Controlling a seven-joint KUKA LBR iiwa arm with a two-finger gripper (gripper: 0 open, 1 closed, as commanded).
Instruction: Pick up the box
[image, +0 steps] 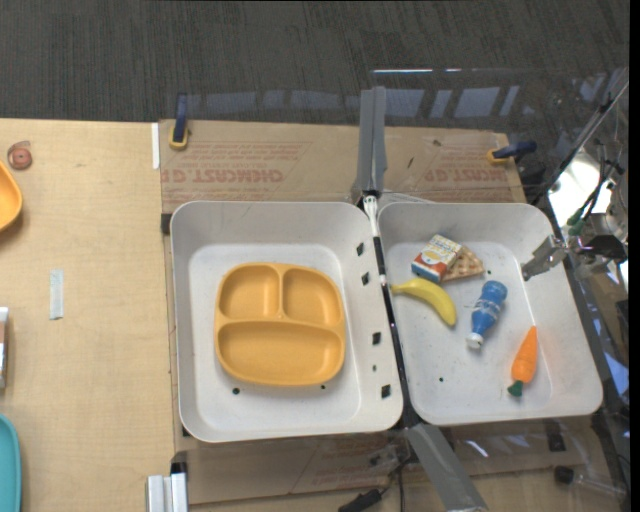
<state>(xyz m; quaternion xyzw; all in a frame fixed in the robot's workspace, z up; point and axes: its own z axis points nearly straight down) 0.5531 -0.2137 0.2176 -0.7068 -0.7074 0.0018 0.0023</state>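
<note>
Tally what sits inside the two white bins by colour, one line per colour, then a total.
Yellow: 2, the divided plate in the left bin and the banana in the right bin
Blue: 1, the bottle
Orange: 1, the carrot
White and orange: 1, the box
Tan: 1, the waffle-like piece
Total: 6

We see two bins (190, 330) of smooth white plastic with a dull sheen. The plate (281, 324) is matt orange plastic. The box (436, 258) looks like printed card, the bottle (487, 309) glossy blue plastic. Banana (428, 298) and carrot (524, 358) look like smooth plastic. Brown corrugated cardboard (260, 165) lies behind.
</note>
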